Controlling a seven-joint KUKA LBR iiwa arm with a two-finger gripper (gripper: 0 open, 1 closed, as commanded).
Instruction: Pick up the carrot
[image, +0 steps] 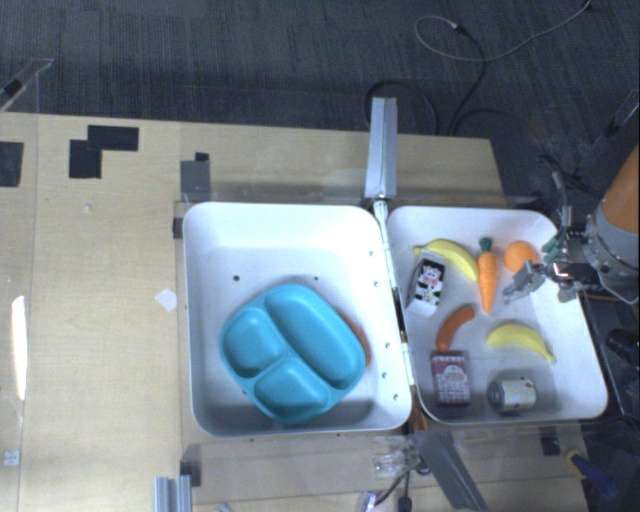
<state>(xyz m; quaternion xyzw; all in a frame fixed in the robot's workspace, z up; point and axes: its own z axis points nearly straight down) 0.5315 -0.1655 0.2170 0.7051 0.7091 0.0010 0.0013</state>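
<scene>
A: Left bin (200, 300), go.

B: White, shallow. One blue divided plate (291, 350) sits in it, three compartments, tilted toward the front right. An orange-brown edge pokes out from under the plate's right side, can't tell what it is.

A: Divider?

B: Metal rail (381, 150) runs up between the two bins, past their back edge.

A: Right bin (590, 400)?

B: Crowded. Left side: small white carton with a black print (429, 285), then a banana (452, 258) just behind it. Below those a reddish sausage-shaped piece (455, 322), and a dark red box (451, 378) at the front.

A: Carrot?

B: Carrot (486, 280) is in the back middle of the right bin, lying lengthwise, green top toward the back wall, tip pointing forward. Banana to its left, a round orange fruit (519, 256) just to its right.

A: Rest?

B: Second banana (521, 340) right of centre, silver can (513, 394) on its side at the front.

A: Gripper?

B: Gripper (545, 275) is over the bin's right rim, beside the orange fruit, apart from the carrot. Nothing between its fingers. Open or closed, cannot tell, too blurred.
</scene>
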